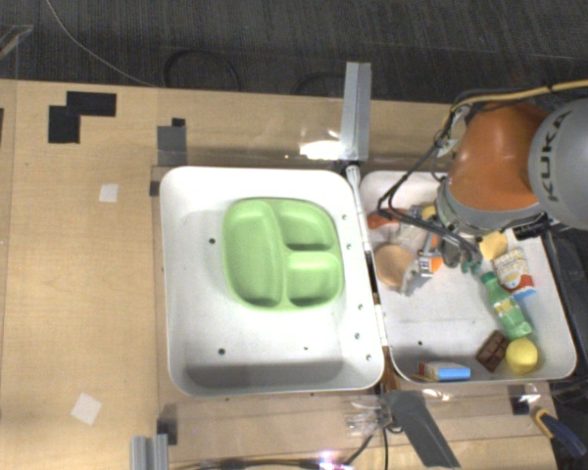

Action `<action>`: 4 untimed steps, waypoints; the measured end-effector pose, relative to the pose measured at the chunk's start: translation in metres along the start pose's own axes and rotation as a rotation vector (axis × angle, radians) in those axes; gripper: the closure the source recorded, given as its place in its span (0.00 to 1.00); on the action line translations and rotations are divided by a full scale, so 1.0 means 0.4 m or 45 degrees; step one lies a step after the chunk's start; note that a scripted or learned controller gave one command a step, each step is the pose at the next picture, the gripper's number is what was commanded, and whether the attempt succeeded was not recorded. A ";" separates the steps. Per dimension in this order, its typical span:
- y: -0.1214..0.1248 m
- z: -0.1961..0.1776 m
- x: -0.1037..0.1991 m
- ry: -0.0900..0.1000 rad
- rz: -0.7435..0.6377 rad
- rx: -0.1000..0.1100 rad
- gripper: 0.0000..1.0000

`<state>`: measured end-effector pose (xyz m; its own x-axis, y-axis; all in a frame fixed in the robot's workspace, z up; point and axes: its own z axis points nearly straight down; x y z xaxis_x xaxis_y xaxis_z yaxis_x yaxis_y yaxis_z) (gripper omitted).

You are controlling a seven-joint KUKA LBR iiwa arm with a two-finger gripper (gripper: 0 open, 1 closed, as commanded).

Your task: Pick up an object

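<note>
Here we are above the bench (69, 292), two white bins side by side. The left bin (191, 351) carries a green divided plate (279, 253), lying flat a little toward its 12 o'clock end, three compartments facing up.

Over to the right bin (451, 336), where the action is. The grey arm (568, 164) reaches in from 3 o'clock, its orange band (490, 160) hanging over the bin's 12 o'clock half, black cables looping around it. Below the band sits the gripper (423, 267), low over the bin's left-centre, its metal tip pointing toward 8 o'clock. Whether the fingers are apart or together, I cannot tell: the wrist and cables crowd them out, and nothing can be seen clamped between them.

Just beside the gripper, at its 9 o'clock, lies a tan rounded object (392, 262), close against the bin's left wall. At 12 o'clock from that, a small red-orange piece (380, 220) peeks out near the wall.

Along the bin's 3 o'clock side, a small bottle with a red and white label (511, 267), a green bottle (505, 306) just below it, then a yellow ball (522, 355) at the 5 o'clock corner with a brown block (490, 349) touching or just beside it. At 6 o'clock, a blue and white tube (448, 371) lies flat along the front wall.
</note>
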<state>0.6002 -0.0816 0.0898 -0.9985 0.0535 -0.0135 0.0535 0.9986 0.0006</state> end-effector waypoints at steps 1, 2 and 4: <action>0.000 0.000 -0.007 0.000 -0.045 0.000 0.00; 0.003 -0.034 -0.016 -0.017 -0.046 0.000 1.00; 0.114 -0.366 0.073 0.001 -0.634 -0.002 1.00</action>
<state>0.5714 -0.0345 0.2357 -0.9026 -0.4303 -0.0117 -0.4303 0.9027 -0.0043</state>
